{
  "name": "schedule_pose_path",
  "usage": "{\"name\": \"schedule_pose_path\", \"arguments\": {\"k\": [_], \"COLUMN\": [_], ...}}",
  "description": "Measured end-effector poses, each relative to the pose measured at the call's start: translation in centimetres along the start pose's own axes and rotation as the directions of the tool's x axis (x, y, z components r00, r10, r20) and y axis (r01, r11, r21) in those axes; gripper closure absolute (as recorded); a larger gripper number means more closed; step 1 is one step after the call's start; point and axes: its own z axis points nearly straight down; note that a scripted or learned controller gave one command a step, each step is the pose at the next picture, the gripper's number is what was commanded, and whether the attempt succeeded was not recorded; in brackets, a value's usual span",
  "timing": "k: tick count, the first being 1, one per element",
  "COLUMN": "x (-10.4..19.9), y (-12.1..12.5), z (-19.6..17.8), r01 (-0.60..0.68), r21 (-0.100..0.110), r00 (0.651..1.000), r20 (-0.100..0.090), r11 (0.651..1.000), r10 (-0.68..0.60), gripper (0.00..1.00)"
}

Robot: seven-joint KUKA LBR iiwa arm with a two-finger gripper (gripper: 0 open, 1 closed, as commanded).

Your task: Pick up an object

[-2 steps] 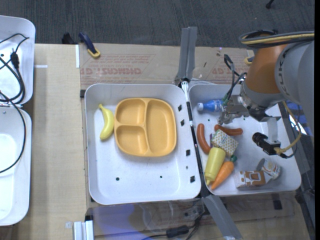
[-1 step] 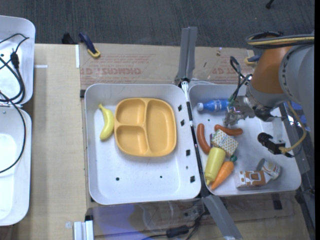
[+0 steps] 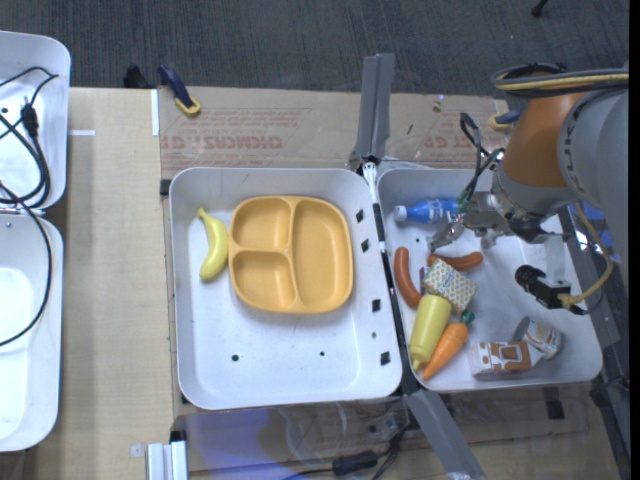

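Observation:
My gripper (image 3: 450,234) hangs over the back of the right bin (image 3: 585,363), its fingers slightly apart and open with nothing between them. Just behind it lies a small water bottle (image 3: 424,210) with a blue cap. Directly in front of it is a short orange-red sausage (image 3: 461,261). A longer red sausage (image 3: 405,276) lies along the bin's left wall. Beside that are a checkered packet (image 3: 451,286), a yellow bottle (image 3: 430,326) and a carrot (image 3: 448,348). A small brown and white carton (image 3: 506,358) lies near the front right.
The left bin (image 3: 185,308) holds a yellow divided plate (image 3: 292,253) and a banana (image 3: 212,246) at its left. A grey divider post (image 3: 374,108) rises between the bins. Black cable loops (image 3: 545,288) hang from the arm over the right bin.

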Motion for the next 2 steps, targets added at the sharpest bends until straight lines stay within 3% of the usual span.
{"name": "schedule_pose_path", "arguments": {"k": [1, 2], "x": [-0.09, -0.09], "y": [0.02, 0.01], "z": [-0.93, -0.93], "r01": [-0.001, -0.001], "r21": [0.0, 0.0], "r00": [1.0, 1.0], "r20": [0.001, 0.001], "r11": [1.0, 1.0], "r10": [0.001, 0.001], "gripper": [1.0, 0.0]}}
